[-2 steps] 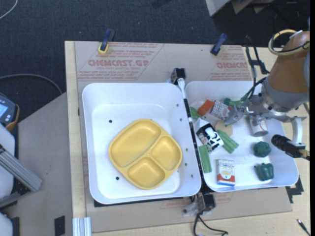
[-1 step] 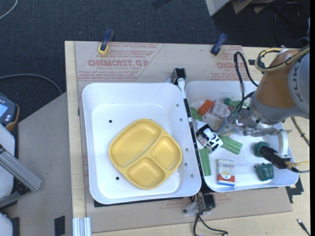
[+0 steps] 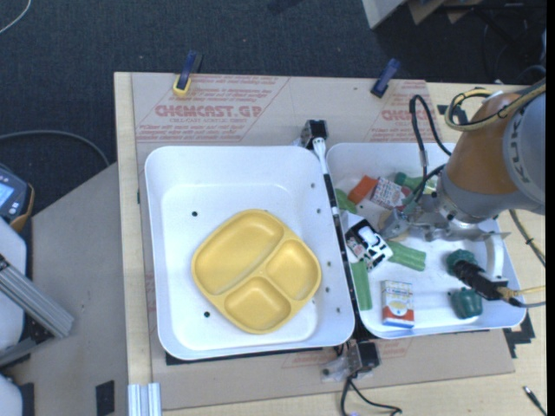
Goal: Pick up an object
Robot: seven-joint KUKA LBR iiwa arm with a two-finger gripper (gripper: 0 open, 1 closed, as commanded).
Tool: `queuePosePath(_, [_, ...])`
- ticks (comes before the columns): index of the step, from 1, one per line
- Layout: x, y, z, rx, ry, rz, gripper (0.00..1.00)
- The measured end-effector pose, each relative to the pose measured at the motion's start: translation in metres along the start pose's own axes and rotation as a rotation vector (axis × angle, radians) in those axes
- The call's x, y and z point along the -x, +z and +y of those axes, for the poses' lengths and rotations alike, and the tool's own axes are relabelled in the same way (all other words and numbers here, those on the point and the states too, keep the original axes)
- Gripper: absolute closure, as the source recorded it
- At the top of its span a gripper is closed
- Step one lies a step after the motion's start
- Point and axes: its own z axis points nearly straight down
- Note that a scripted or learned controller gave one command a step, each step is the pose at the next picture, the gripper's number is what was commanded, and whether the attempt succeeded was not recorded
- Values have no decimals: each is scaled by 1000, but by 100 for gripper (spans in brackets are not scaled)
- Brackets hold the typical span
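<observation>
Pick unfinished. Claw (image 3: 401, 224) lowered among clutter in right bin (image 3: 512, 315); grip state indiscernible. Yellow divided tray (image 3: 257, 270) lay untouched in left bin (image 3: 165, 232).

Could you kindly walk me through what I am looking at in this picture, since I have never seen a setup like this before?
This is one camera fixed above a workbench, looking down at a slant. The grey machine with the orange band on the right is a robot arm; its job is to pick up an object. Its grasping end, the tool, hangs low over the right bin, among the clutter there; I cannot tell whether it holds anything. Two shallow white bins sit side by side. The left bin holds a yellow divided tray. The right one holds small items, including a red and white carton, a green stick and a black and white piece.
</observation>
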Motion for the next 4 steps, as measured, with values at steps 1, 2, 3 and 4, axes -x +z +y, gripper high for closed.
queuePosePath(1, [1, -11, 1, 4, 1, -1, 100])
queuePosePath(2, [-1, -56, -4, 11, 0, -4, 100])
queuePosePath(3, [0, -100, -8, 12, 0, -5, 100])
queuePosePath(4, [0, -144, -7, 13, -1, -5, 100])
